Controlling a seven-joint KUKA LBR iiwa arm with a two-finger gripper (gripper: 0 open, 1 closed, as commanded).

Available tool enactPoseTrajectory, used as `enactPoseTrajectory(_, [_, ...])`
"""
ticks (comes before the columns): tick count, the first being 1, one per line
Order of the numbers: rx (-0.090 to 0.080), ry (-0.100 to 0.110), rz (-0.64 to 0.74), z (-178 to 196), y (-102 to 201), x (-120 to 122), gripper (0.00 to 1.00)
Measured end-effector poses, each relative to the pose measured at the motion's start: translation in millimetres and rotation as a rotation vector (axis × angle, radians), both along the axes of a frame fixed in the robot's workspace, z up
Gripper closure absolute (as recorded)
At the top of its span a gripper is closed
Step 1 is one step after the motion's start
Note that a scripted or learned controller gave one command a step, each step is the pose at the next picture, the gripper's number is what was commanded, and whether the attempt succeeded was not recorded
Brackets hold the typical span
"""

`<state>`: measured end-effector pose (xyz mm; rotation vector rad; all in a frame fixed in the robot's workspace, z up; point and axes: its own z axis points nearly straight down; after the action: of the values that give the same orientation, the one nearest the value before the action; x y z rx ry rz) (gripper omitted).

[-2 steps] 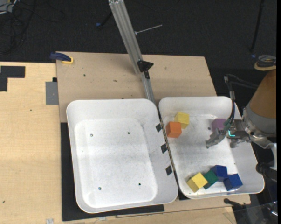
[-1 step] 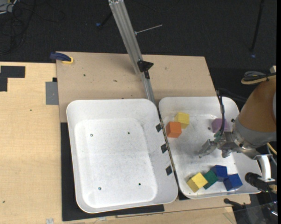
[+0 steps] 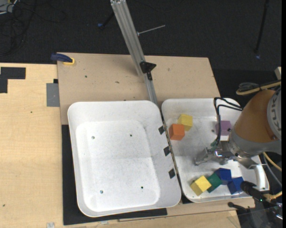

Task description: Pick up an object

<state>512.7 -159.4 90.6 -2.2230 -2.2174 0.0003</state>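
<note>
The right bin (image 3: 199, 107) holds several small blocks. A yellow cube (image 3: 185, 121) and an orange cube (image 3: 177, 132) sit together near its left wall. A purple cube (image 3: 225, 126) lies at the right, partly behind the arm. Along the front wall lie a yellow block (image 3: 199, 185), a green block (image 3: 213, 180) and two blue blocks (image 3: 224, 175) (image 3: 235, 185). My gripper (image 3: 203, 157) hangs low over the bare middle of this bin. It points left and sits between the orange cube and the front cluster, touching none of them.
The left bin (image 3: 115, 156) stands beside the right one, with black clips (image 3: 165, 150) along the shared wall. A slanted aluminium rail (image 3: 131, 37) rises behind the bins. The orange-banded arm (image 3: 256, 122) covers the right bin's right side.
</note>
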Motion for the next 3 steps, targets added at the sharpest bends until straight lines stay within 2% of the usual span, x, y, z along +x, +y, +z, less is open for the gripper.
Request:
enactPoseTrajectory(1, [0.002, 0.002, -0.007, 11.2, -0.9, -0.5, 1.0])
enactPoseTrajectory(2, [-0.001, -0.004, 0.004, 72.8, 0.1, -4.3, 1.0])
enactPoseTrajectory(3, [-0.002, -0.004, 0.003, 118.4, -3.1, -10.6, 1.0])
